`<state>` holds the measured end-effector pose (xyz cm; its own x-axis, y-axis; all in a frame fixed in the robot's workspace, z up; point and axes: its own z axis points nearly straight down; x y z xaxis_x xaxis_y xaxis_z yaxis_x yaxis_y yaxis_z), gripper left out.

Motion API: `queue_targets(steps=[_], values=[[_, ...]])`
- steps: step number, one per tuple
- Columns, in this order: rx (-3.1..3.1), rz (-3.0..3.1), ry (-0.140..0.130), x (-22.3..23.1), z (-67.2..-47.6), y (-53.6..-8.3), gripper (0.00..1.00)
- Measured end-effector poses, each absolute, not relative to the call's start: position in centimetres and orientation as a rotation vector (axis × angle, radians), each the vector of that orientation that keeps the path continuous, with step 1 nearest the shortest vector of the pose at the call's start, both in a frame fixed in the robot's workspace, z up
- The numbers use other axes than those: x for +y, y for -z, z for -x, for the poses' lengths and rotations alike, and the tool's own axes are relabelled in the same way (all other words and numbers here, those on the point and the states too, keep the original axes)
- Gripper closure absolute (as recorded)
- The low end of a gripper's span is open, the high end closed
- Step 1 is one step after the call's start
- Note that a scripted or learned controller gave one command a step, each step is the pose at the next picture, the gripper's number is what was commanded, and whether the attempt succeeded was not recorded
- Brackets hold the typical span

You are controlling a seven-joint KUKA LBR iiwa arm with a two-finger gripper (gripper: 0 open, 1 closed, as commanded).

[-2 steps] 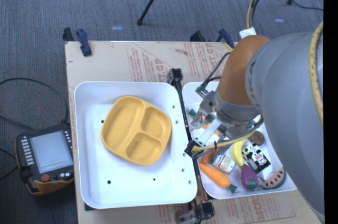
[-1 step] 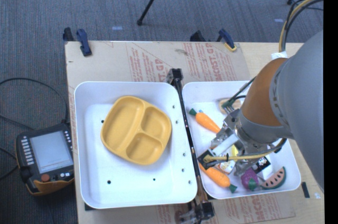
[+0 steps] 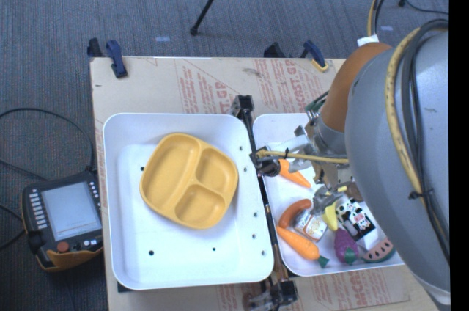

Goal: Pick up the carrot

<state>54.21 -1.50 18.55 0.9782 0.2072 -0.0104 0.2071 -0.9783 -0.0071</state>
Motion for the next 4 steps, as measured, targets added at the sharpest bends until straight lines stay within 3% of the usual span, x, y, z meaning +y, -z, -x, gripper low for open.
queue_targets(steps=[1, 2, 3, 4], values=[[-0.38, 3.11, -0.023, -1.2, -47.3, -18.5, 0.0], [-0.381, 3.112, -0.013, 2.7, -56.1, -18.5, 0.0], [-0.578, 3.081, -0.021, 2.9, -48.6, -18.5, 0.0], [-0.326, 3.116, -0.025, 1.3, -47.4, -18.5, 0.0]])
